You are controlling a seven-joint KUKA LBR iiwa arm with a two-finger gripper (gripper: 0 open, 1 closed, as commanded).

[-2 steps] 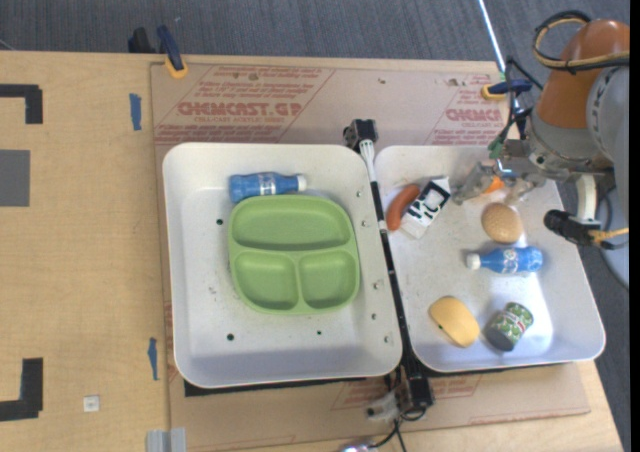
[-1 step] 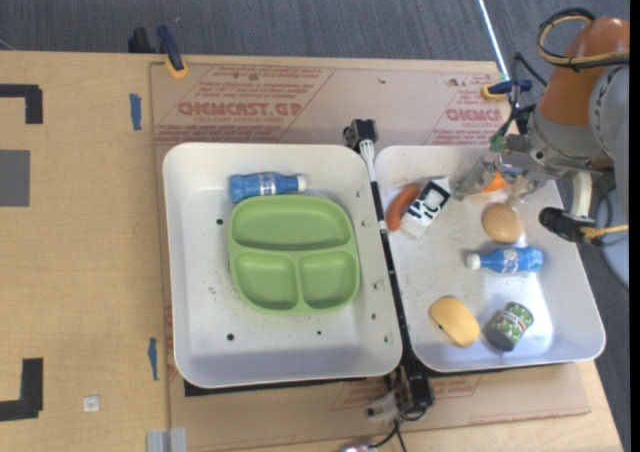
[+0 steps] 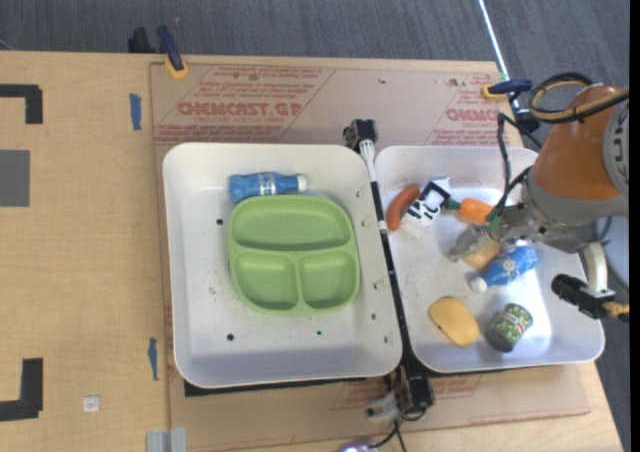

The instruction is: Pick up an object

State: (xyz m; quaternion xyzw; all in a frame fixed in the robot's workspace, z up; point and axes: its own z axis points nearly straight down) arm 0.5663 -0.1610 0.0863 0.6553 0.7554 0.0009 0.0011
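My gripper is down in the right bin, reaching in from the right below the orange wrist band. It sits right over a tan object and beside a blue-and-white bottle. An orange carrot-like piece lies just behind it. Further left are a red-orange sausage shape and a black-and-white item. A yellow lemon-like object and a green can lie near the bin's front. Nothing is seen lifted.
The left bin holds a green divided plate and a blue bottle behind it. A ridge between the bins runs front to back. A black cable hangs at the arm's right side.
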